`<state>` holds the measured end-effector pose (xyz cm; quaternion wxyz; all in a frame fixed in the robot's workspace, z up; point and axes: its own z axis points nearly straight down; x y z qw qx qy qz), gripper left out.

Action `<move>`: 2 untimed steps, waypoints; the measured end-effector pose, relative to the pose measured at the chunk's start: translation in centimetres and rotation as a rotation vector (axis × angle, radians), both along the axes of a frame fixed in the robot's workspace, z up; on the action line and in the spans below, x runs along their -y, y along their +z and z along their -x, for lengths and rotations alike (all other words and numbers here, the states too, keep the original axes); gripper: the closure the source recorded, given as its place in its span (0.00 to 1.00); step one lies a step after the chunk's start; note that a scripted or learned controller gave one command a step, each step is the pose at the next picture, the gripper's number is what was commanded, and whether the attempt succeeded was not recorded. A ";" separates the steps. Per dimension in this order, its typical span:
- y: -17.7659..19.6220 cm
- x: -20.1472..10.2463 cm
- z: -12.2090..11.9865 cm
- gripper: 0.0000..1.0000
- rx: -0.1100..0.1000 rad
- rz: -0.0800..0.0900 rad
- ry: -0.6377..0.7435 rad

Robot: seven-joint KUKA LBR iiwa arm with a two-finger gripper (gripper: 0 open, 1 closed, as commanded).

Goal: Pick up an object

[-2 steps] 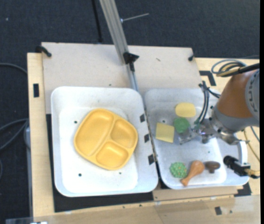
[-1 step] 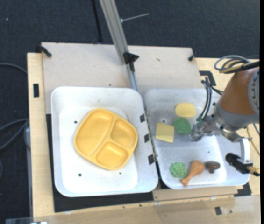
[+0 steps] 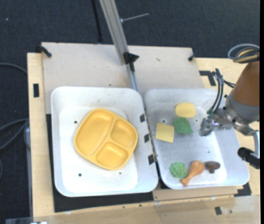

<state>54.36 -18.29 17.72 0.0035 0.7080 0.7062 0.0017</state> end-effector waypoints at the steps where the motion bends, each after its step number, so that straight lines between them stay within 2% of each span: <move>1: 6.3 -0.2 0.3 1.00 0.002 0.001 0.006; 2: 3.1 -0.1 0.2 1.00 -0.008 0.000 0.002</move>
